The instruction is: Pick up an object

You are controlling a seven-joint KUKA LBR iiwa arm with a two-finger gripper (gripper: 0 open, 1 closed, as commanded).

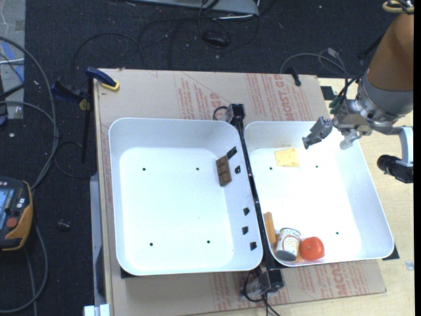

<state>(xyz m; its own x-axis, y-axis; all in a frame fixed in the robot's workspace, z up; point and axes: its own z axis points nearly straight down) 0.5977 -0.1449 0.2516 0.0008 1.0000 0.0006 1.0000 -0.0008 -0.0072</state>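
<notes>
My gripper [332,135] hangs over the back edge of the right bin [368,196], its two fingers spread apart and open with nothing between them. A flat yellow square piece [287,157] lies on the bin floor just left of and below the gripper. At the front of the right bin sit a small tin can [287,242], a red ball [312,247] and an orange stick [270,228] along the left wall. A brown block [223,171] rests in the left bin [151,203] near its right wall.
The two bins share a black divider rim [248,176] with clips. Cardboard [197,91] lies under the bins. Cables and a blue-yellow clamp [102,79] lie behind the bench, and a yellow handheld device [14,212] lies at far left.
</notes>
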